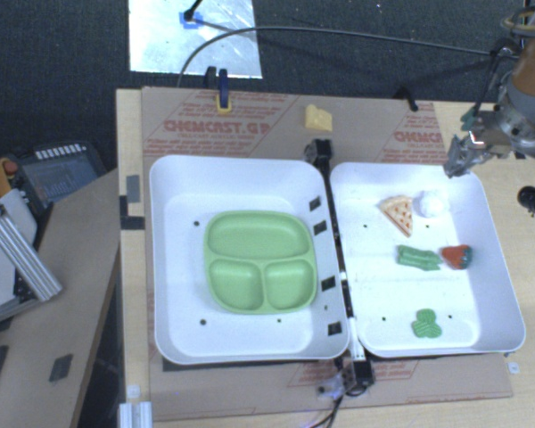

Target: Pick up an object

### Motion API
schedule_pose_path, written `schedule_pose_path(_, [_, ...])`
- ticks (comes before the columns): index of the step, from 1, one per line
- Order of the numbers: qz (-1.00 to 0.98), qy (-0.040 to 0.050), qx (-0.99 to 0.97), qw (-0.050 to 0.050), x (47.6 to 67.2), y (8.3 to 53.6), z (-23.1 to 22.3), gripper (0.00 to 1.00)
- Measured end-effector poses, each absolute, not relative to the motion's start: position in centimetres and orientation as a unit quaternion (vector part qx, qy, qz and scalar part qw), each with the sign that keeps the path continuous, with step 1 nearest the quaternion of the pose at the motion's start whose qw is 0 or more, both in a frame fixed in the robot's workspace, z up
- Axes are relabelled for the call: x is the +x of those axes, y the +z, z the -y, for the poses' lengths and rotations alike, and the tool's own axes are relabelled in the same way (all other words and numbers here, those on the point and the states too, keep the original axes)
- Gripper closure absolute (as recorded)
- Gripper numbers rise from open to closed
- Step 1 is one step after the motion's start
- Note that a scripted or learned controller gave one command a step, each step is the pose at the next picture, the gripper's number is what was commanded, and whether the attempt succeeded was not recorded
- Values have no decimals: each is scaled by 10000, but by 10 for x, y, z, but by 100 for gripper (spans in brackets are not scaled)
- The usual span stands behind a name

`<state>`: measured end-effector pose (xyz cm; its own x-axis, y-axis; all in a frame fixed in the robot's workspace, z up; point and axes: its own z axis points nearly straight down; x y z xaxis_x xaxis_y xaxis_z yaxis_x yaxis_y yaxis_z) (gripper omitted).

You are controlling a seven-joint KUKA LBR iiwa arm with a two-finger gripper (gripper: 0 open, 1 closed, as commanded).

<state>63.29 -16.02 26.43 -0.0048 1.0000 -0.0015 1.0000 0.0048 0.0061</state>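
Currently gripper (461, 160) hovers over the far right corner of the right bin (504, 279), holding nothing; can't tell its state. Right bin contents: pizza slice (399, 213) touching a white ball (429, 204) far side, green pickle (417, 258) just beside a strawberry (456, 256) mid, green broccoli piece (425, 325) near side. Left bin (174, 194) holds a green divided plate (259, 261).

Cardboard-topped bench (276, 119) with two white bins (174, 239) (side by side), yellow block (318, 119).
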Motion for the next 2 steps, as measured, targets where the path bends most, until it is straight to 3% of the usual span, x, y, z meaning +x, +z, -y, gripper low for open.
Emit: schedule_pose_path(2, [-7102,4,7040,-8,605,240,67,100])
